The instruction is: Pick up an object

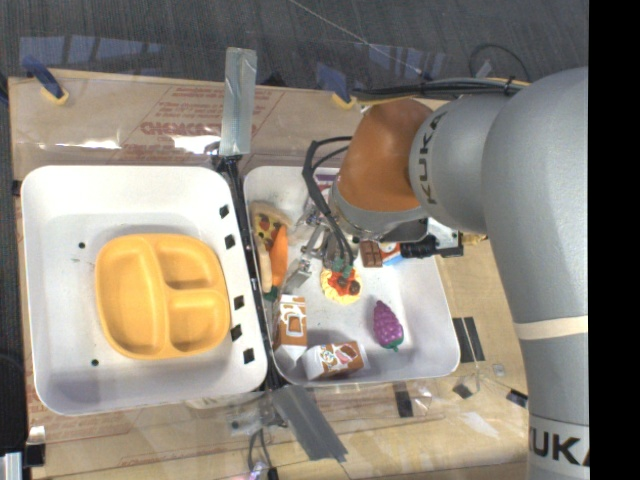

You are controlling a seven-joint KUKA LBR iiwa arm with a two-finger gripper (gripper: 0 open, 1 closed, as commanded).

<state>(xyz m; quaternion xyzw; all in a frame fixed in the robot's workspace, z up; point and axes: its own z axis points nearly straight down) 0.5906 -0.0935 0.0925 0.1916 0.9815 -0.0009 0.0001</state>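
Grey and bulky, the arm (520,198) with its orange band (385,158) fills the right side, bending down over the right bin (425,353). Its gripper (322,248) hangs low inside that bin; whether anything is caught in it cannot be told from this slant. Taking the gripper as the landmark: a small round toy with red and yellow on it (341,286) lies just below it, a carrot (279,253) and a pizza slice (265,226) sit just to its left, a purple bunch of grapes (387,324) lies below and to the right, and two small cartons (291,321) (333,360) rest farther below. Well to its left, in the left bin (60,193), sits a yellow divided tray (160,293).
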